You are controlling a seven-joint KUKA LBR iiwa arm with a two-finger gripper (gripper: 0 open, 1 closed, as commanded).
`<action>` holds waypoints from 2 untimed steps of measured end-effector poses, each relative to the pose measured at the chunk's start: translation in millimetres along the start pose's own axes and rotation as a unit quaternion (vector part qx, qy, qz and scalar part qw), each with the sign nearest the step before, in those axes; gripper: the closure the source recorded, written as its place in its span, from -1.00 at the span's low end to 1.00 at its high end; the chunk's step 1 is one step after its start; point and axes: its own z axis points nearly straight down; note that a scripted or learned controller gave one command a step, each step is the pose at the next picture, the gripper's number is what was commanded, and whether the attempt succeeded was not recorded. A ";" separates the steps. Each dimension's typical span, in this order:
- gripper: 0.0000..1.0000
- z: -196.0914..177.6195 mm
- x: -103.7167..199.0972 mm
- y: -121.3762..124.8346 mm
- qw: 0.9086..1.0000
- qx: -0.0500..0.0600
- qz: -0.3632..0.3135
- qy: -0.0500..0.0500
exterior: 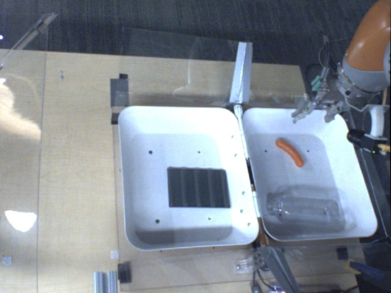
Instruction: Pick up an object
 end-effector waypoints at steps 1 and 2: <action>-1.00 137.6 -5.5 2.8 0.997 -0.003 -0.072 -0.001; 1.00 124.5 -3.9 5.5 0.997 -0.007 -0.073 -0.001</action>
